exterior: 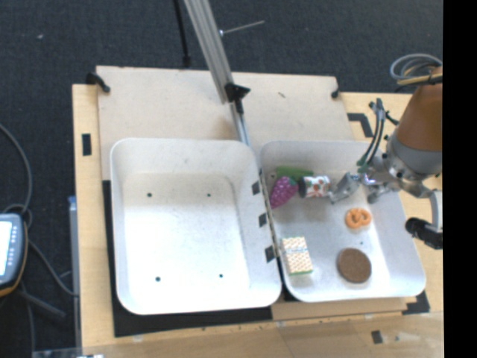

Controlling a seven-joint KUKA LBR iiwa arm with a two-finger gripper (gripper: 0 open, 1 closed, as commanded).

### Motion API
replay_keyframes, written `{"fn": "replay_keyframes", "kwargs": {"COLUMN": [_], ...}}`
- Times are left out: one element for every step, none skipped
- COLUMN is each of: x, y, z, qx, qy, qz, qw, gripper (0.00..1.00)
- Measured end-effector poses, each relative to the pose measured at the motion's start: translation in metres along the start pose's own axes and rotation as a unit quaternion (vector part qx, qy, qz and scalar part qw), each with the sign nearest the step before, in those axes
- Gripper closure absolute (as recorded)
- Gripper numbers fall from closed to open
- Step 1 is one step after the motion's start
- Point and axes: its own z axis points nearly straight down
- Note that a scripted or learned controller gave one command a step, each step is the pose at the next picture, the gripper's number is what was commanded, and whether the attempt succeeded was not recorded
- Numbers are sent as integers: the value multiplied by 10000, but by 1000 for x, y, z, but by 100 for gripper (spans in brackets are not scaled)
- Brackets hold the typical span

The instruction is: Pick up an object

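Gripper (344, 188) at right bin (402, 274) centre, finger state can't tell; should drop squarely over small can (316, 186) before closing.

Two shallow white bins sit side by side on the table (186, 103). The left bin (186, 222) shows its speckled floor. The right bin (387, 222) holds a purple bunch of grapes (282, 191) beside a green piece (294, 174), a small red-and-white packet (315, 186), an orange pretzel-shaped piece (358, 218), a brown disc (354, 265) and a patterned box (297, 255) near its left wall. The claw (344, 188) hangs low over this bin, just right of the packet, on the grey arm (417, 136).
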Motion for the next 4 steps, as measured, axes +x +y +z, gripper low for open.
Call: {"fn": "replay_keyframes", "kwargs": {"x": [2,1,-4,2], "y": [1,3,-1,-6], "z": [62,47,2,-52], "qx": [-9,-52,-54,-65], "qy": [-5,0,-4,-6], "qz": [6,38,17,-29], "qw": [10000,10000,10000,10000], "gripper": [0,100,100,100]}}
